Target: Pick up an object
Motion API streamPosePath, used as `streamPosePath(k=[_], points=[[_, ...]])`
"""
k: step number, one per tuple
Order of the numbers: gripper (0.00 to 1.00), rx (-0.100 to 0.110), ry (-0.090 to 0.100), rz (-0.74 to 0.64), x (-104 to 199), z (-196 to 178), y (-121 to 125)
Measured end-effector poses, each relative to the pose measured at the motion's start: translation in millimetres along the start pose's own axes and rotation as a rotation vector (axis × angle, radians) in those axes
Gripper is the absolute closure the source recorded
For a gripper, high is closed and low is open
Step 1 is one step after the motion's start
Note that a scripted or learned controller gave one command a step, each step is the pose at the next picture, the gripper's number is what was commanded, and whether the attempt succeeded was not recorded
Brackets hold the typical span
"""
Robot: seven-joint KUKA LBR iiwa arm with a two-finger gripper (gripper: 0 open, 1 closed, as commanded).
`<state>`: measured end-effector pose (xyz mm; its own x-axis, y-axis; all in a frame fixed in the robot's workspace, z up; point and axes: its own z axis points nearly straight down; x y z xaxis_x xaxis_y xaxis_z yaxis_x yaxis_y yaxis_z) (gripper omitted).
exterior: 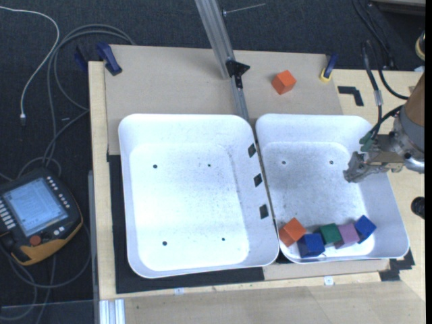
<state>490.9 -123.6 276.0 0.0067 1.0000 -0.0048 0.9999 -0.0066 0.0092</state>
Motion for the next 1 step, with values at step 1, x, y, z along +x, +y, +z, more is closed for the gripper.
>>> streamPosePath(k=[1], points=[[1.0, 0.004, 0.005, -0.011, 27.2, -20.4, -9.5]])
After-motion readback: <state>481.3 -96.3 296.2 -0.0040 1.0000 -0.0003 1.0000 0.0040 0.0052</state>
